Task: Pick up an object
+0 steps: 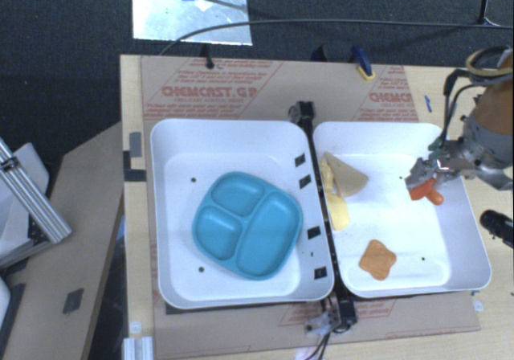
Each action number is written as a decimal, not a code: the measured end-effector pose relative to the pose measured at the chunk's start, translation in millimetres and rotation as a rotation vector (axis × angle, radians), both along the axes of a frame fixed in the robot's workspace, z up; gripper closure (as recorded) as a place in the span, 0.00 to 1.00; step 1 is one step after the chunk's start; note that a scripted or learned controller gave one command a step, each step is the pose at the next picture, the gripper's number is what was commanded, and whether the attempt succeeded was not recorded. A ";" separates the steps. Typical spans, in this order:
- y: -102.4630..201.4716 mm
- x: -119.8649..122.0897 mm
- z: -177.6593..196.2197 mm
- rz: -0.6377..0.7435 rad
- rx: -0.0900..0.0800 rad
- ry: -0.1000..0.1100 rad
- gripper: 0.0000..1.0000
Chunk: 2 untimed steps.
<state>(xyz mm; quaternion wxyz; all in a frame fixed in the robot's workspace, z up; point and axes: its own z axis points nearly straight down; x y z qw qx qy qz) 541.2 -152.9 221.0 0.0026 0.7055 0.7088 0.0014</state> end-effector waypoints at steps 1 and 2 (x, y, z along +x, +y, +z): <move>53.7 9.0 11.3 0.006 0.003 0.002 1.00; 108.5 23.2 1.2 0.005 0.003 0.003 1.00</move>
